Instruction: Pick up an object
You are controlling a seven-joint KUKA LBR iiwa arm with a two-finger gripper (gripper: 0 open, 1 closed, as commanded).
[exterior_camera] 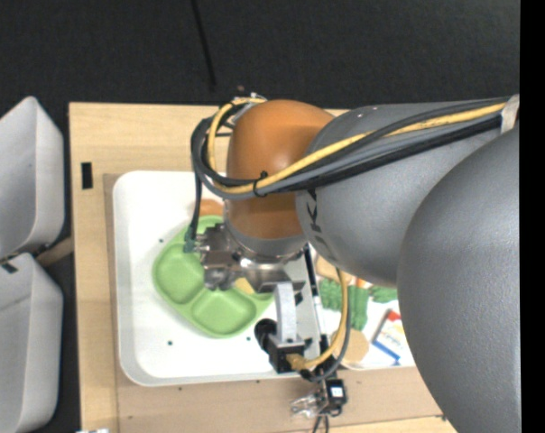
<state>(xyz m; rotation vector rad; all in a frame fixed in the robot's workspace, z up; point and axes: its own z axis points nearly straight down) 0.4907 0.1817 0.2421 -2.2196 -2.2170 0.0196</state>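
A light green moulded dish (200,291) with shallow compartments lies in the middle of the white bin (139,269). My gripper (245,282) hangs directly over the dish's right part, under the orange wrist band (272,165), and the arm covers whatever is beneath it. A small tan piece (244,287) peeks out by the gripper's body, at the dish's edge. An orange sliver (207,207) shows just behind the dish.
The grey arm covers the bin's right half. Beside it lie a dark green toy (378,303) and a white card with coloured marks (392,336). Bare white floor runs along the bin's left and front. A grey padded shape (15,242) sits off the bench's left.
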